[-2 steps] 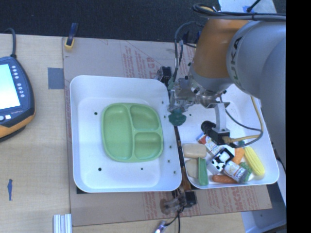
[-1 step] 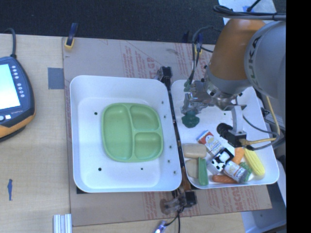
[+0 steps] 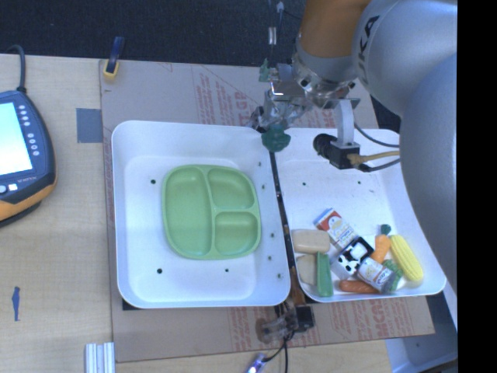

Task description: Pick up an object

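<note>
Camera view shows the grey gripper [image 3: 273, 127] above the far end of the rims where the two white bins meet, its fingers clamped on a small dark green object [image 3: 275, 139]. A light green divided plastic tray [image 3: 210, 210] lies in the left white bin [image 3: 132, 278]. Small toy foods [image 3: 361, 259] are piled in the right white bin's [image 3: 373, 185] near corner.

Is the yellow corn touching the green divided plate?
Apart. The camera view shows the yellow toy corn in the right white bin and the green divided plate in the left white bin, with both rims between them.
</note>
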### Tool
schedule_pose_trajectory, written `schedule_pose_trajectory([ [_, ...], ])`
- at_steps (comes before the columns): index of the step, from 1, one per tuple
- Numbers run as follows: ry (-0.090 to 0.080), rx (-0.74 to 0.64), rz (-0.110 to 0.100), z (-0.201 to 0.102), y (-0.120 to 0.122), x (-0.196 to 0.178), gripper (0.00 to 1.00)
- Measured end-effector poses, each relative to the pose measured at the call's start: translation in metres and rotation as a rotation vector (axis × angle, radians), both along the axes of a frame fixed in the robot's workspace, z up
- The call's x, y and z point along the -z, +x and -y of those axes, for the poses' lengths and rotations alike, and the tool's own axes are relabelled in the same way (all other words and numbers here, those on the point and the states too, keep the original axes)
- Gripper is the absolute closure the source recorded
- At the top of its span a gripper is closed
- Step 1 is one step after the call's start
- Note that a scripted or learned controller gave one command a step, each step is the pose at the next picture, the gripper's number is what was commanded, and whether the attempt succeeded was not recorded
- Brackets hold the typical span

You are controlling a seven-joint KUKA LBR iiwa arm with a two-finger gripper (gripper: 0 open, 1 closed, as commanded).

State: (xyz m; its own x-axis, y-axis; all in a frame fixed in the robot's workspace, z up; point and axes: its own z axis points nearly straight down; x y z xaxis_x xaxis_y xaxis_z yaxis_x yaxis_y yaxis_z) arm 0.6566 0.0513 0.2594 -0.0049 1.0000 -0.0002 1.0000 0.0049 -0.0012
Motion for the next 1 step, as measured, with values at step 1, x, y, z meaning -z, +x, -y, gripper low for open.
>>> schedule_pose_trajectory([
  [1, -0.001, -0.001, -0.005, -0.0291, -0.0070, 0.0310, 1.00],
])
